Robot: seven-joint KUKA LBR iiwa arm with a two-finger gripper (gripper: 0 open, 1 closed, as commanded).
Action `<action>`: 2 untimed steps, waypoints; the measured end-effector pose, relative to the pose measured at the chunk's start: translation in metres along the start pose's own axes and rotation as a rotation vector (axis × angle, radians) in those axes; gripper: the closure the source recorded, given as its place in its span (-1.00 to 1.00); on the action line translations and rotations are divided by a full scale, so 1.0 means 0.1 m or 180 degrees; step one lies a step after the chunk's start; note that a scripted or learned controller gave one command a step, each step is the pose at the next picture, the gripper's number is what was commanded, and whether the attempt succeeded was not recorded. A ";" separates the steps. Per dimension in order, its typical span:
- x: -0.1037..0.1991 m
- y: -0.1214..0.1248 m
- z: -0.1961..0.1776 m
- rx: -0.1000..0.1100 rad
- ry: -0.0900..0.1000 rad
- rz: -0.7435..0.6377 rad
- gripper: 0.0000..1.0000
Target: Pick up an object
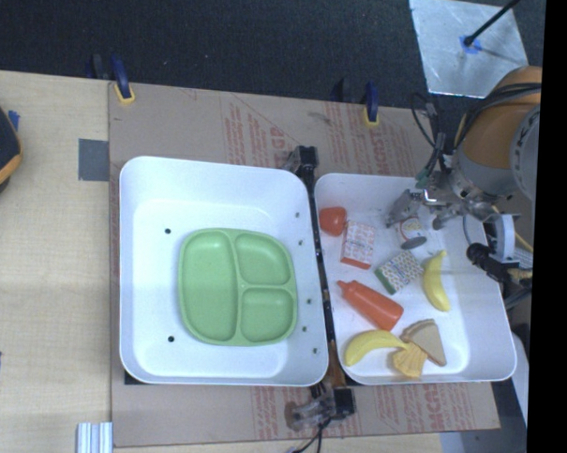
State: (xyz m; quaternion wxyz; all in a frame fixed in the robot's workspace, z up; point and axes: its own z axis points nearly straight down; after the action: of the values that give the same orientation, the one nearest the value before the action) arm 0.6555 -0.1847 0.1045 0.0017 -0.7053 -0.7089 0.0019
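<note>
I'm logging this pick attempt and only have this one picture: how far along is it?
Early stage. Done: the arm has reached over the right bin, and the gripper sits at its upper part. In hand: nothing visible between its fingers. Left: grasp and lift; the bananas, orange bottle, red piece and small carton all lie in the bin.

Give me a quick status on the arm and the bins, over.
Gripper low over right bin, nothing seen in it. Toy food untouched; nearest, checkered block and banana. Green tray alone in left bin.
</note>
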 end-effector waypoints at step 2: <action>0.53 -0.04 -0.86 -0.0015 0.0002 0.0003 1.00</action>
State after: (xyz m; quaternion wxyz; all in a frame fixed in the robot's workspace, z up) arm 0.6520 -0.1313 0.1905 0.0003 -0.7056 -0.7086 0.0000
